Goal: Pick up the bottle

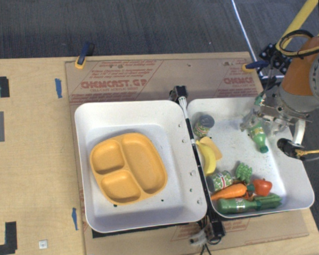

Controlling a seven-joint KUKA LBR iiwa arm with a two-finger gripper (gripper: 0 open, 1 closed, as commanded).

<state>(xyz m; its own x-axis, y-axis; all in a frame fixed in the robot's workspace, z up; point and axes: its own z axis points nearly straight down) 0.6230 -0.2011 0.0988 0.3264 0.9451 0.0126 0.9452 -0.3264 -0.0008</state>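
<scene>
Left bin [87, 170] holds an orange three-compartment plastic plate [128, 167]; right bin [301, 189] has a can, a yellow banana [207, 154], a carrot [229, 191] and other toys along its near-left side. The small green plastic bottle [260, 137] sits between the fingers of the gripper [260, 125] near the bin's far-right part, fingers closed in around it. Grip looks high on the bottle; best lift straight and slowly, clear of the wall.

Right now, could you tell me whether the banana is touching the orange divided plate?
Apart. The camera view shows the banana in the right bin and the orange divided plate in the left bin, with both bins' rims between them.
</scene>
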